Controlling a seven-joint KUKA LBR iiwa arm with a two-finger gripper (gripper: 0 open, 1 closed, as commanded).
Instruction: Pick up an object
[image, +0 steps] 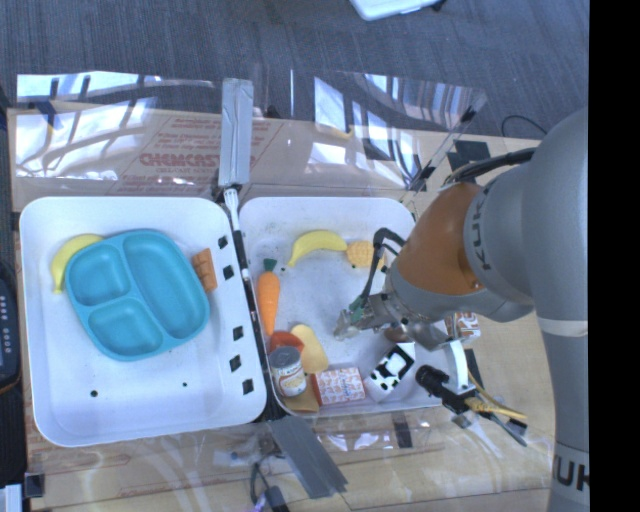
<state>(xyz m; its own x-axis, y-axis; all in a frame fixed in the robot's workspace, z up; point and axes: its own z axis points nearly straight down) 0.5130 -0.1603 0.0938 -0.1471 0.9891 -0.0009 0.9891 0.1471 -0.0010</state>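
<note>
My gripper (352, 320) hangs over the middle of the right bin (330, 214), low above its white floor, with the grey arm and its orange band (445, 250) coming in from the right. Around it lie a banana (318, 243), a small yellow corn-like piece (360, 254), a carrot (268, 300), a red and a pale yellow food toy (305, 348), a small can (288, 372), a patterned box (340, 385) and a black-and-white item (392, 370). No object shows in the gripper.
The left bin (40, 330) holds a blue divided plate (135, 292), a yellow banana-like piece (68, 255) at its left and a small orange block (205, 268) at its right. A divider with black clips (238, 300) separates the bins.
</note>
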